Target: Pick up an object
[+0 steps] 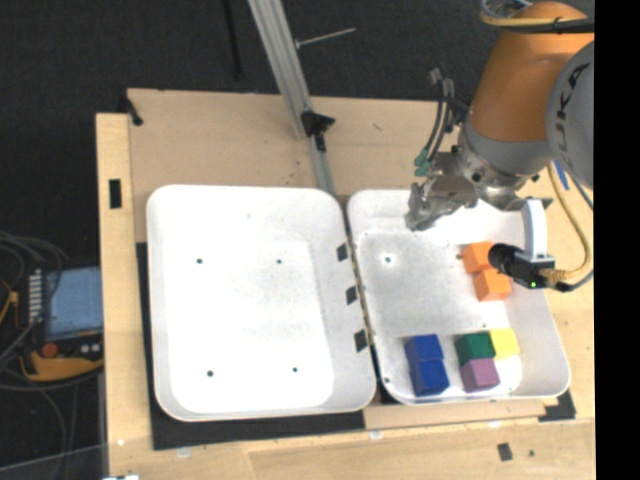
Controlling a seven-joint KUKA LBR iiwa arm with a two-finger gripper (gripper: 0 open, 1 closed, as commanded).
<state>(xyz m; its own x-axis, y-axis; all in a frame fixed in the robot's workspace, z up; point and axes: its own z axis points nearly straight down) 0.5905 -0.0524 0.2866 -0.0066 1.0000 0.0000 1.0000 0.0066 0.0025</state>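
The right bin (pixel 400 278) holds several small blocks. An orange block (pixel 484 268) lies near its right side, partly behind a black part of the arm. A blue block (pixel 427 364) sits at the front, with a green block (pixel 475 347), a yellow block (pixel 504 342) and a purple block (pixel 481 373) just to its right. My gripper (pixel 428 211) hangs over the back of the right bin, well behind the blocks and left of the orange one. Nothing shows between its fingers.
The left bin (pixel 245 298) lies beside the right one, with black clips (pixel 350 293) along the shared edge. A slanted metal pole (pixel 290 78) rises behind the bins. A blue box and cables (pixel 60 313) sit off the bench at far left.
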